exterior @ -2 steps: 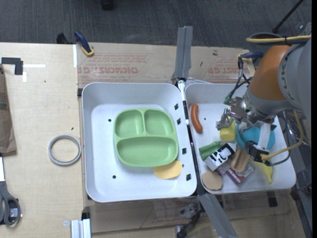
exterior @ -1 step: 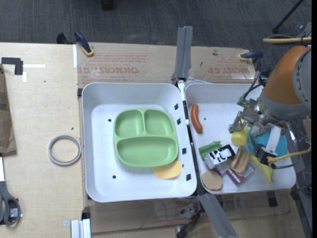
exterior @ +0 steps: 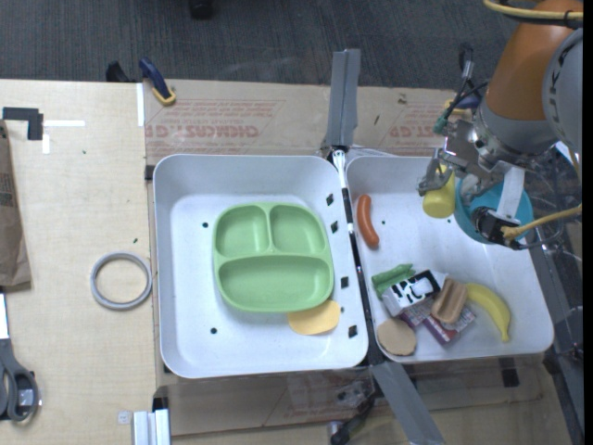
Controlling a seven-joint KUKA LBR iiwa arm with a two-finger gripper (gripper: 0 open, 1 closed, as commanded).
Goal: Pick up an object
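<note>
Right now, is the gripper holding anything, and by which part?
It appears so: a small yellow, pear-like fruit sits at the gripper, above the right bin, taken at its top end. The exact finger contact is too small to make out.

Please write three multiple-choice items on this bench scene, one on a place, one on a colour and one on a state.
1. Where does the green divided plate lie?
A. in the left bin
B. in the right bin
C. on the bench outside the bins

2. What colour is the sausage by the right bin's left wall?
A. blue
B. orange-red
C. white

3. What is at the hand?
A. the banana
B. the roll of tape
C. a small yellow piece

Key: 1 A, the plate rests inside the left bin. 2 B, the sausage is orange-red. 3 C, the small yellow piece sits at the hand, above the right bin's floor.
</note>
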